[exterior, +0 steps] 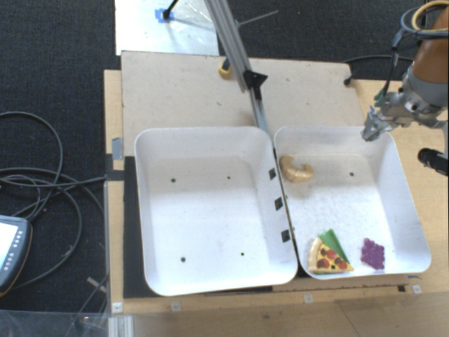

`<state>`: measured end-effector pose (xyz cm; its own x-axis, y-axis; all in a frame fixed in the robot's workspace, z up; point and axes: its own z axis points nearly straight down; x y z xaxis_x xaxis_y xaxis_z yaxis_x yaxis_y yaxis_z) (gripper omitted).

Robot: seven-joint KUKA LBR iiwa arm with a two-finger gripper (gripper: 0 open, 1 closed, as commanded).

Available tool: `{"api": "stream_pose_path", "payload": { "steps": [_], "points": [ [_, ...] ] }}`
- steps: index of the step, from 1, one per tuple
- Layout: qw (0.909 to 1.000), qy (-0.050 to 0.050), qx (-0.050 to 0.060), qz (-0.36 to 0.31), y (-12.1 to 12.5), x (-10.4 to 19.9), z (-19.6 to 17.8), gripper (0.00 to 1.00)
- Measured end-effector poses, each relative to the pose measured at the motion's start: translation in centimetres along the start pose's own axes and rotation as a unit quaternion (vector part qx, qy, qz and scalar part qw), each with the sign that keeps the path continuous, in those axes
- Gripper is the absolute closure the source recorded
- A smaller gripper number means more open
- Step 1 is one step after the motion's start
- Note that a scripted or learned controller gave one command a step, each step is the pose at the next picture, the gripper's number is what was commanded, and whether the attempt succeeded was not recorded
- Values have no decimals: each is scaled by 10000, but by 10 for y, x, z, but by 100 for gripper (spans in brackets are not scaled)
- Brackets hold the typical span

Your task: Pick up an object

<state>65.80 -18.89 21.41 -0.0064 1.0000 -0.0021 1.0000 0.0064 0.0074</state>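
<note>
Bare floor between croissant [296, 169] and pizza slice [329, 253]

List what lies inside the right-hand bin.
The right bin holds a tan croissant near its divider side, plus a pizza slice and purple grapes along the near edge. The gripper hovers over its far rim, covering a little of it.

bins [210, 140]: smooth white plastic | bench [175, 90]: matt pale board | claw [370, 133]: dull grey metal
</note>
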Motion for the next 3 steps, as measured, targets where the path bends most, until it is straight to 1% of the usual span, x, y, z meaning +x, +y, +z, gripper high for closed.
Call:
{"api": "stream_pose_path", "payload": {
  "steps": [1,2,3],
  "points": [
    [10000,-3,-8,-1,2,-1,-55,100],
    [10000,16,36,-11,-16,45,-41,100],
    [10000,20,34,-14,-27,91,-43,100]
  ]
}}
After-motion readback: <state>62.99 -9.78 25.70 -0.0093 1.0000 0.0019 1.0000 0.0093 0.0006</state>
